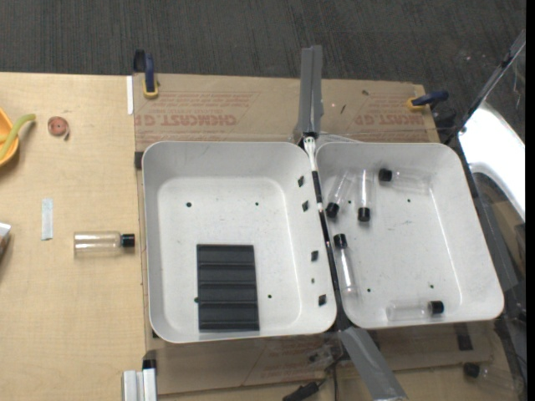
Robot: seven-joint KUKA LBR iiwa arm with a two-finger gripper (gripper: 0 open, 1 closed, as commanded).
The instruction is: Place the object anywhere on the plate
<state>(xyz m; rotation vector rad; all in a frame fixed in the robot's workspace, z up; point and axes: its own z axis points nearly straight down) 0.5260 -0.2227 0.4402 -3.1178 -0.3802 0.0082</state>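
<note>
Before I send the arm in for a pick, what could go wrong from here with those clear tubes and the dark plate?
1. The clear plastic tubes with black caps in the right white bin are see-through and round, so a grasp may slip or miss.
2. Two tubes hug the bin's left wall, leaving little finger room.
3. The black ribbed rectangular plate in the left white bin has ridges; a tube could roll off.

One fixed camera looks down at a slant on both white bins (159, 224)
</note>
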